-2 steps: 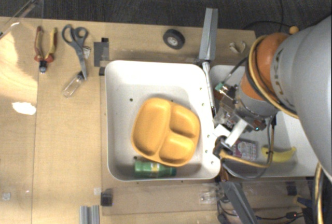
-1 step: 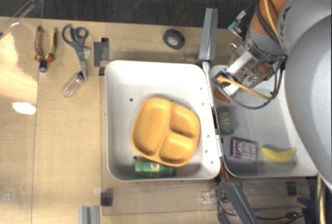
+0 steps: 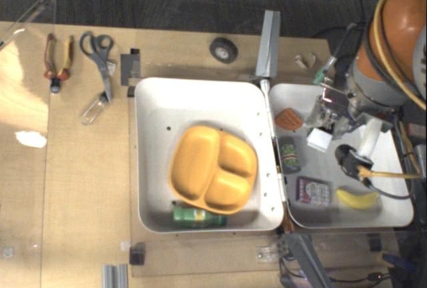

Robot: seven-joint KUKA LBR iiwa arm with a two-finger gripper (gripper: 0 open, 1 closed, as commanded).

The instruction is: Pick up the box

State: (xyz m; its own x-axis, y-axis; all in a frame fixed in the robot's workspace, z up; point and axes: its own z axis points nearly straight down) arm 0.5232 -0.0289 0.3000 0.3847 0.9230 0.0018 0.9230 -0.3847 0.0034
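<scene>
The box (image 3: pixel 313 191) is small and flat, with a purple and dark printed face. It lies in the right bin (image 3: pixel 393 217) near the front left. My gripper (image 3: pixel 328 121) hangs over the back left of that bin, well behind the box and apart from it. A small white block (image 3: pixel 319 140) sits right under the gripper's tip; whether they touch is unclear.
The right bin also holds an orange piece (image 3: pixel 289 120), a dark can (image 3: pixel 289 155) and a banana (image 3: pixel 356 198). In the left bin (image 3: pixel 150 147) a yellow divided plate (image 3: pixel 213 169) lies above a green bottle (image 3: pixel 198 216). Scissors (image 3: pixel 100 63) and pliers (image 3: pixel 57 60) lie on the bench.
</scene>
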